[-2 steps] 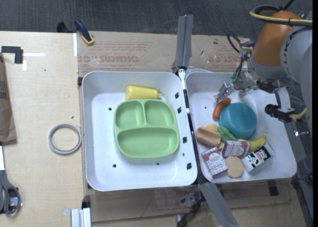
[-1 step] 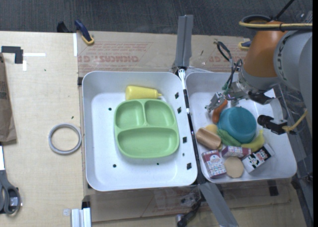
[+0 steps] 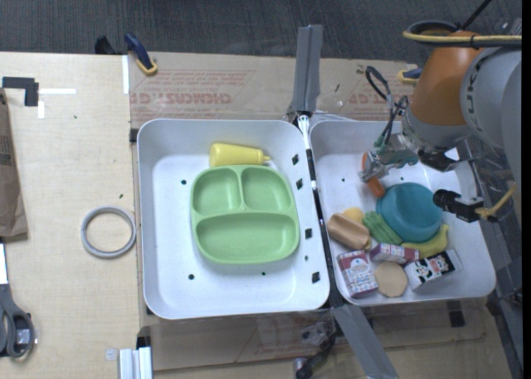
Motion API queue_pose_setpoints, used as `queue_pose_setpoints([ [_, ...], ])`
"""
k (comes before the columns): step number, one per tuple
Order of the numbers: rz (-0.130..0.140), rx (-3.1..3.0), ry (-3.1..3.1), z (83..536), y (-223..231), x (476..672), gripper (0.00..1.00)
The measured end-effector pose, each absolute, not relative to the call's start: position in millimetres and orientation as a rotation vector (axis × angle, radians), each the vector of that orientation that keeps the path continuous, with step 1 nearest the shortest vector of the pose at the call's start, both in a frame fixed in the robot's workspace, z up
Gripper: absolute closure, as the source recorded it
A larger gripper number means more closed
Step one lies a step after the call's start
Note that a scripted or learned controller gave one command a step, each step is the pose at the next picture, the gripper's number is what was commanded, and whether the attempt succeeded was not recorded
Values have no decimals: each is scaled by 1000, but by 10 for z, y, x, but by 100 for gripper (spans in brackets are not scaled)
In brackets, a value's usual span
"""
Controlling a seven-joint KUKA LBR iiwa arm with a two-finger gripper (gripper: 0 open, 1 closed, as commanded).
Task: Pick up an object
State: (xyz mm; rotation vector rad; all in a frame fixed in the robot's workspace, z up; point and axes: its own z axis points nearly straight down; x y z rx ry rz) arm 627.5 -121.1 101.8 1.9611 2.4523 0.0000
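My gripper (image 3: 379, 163) hangs low over the back left part of the right bin (image 3: 340, 153), under the grey arm with its orange band (image 3: 444, 79). A small orange piece (image 3: 375, 184) lies right beneath it, touching or nearly touching the tip. In front of that sits a blue bowl (image 3: 410, 210), with a yellow banana (image 3: 433, 243) and a green item (image 3: 380, 226) tucked around it. A hot dog bun (image 3: 348, 230), a red box (image 3: 357, 273), a round tan cookie (image 3: 392, 279) and a black-and-white carton (image 3: 431, 267) crowd the bin's front.
The left bin (image 3: 162, 228) holds a green divided plate (image 3: 245, 213) and a yellow bottle (image 3: 236, 154) behind it. A grey ring (image 3: 109, 230) lies on the bench at the left. A grey post (image 3: 308, 66) rises between the bins at the back.
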Motion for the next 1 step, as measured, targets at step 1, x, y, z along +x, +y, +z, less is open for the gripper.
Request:
queue_pose_setpoints([
  [1, 0, 2032, 2394, 1924, -648, 6593, 100],
])
